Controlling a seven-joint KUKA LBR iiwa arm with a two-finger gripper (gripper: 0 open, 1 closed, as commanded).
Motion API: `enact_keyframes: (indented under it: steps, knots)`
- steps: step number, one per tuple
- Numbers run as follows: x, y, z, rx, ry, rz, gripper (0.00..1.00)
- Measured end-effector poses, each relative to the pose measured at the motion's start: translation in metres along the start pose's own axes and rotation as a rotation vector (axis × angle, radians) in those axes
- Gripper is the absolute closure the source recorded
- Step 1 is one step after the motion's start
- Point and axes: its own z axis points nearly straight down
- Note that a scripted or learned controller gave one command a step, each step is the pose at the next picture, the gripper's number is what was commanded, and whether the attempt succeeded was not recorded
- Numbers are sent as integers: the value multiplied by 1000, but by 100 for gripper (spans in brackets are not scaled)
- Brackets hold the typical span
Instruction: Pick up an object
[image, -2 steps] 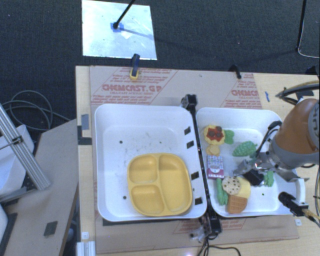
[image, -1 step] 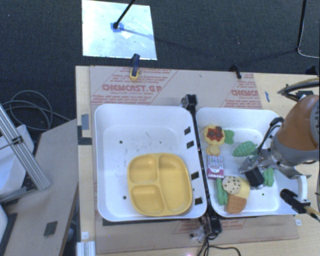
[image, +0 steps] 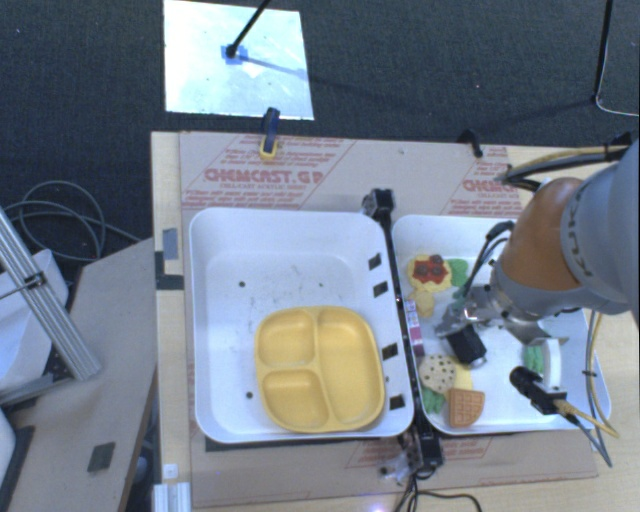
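Observation:
My gripper (image: 468, 343) is low inside the right bin (image: 500, 228), near its middle, under the grey arm and its orange band (image: 535, 245). Around it lie toy foods. A yellow piece with red spots (image: 430, 272) and a green piece (image: 458, 270) lie just beyond it. A round speckled cookie (image: 437, 373) and a brown waffle (image: 465, 406) sit in front of it. To the right, a pale green piece (image: 537, 355) peeks out from under the wrist. I see nothing clearly held.
The left bin (image: 230, 250) holds a yellow divided plate (image: 320, 367) at its front right. A black divider strip (image: 395, 300) runs between the bins. Cables (image: 590, 410) trail along the right bin's right rim.

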Motion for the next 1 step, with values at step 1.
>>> enact_keyframes:
  steps: [1]
  knots:
    - [72, 3, -104, -7, 1, -9, 100]
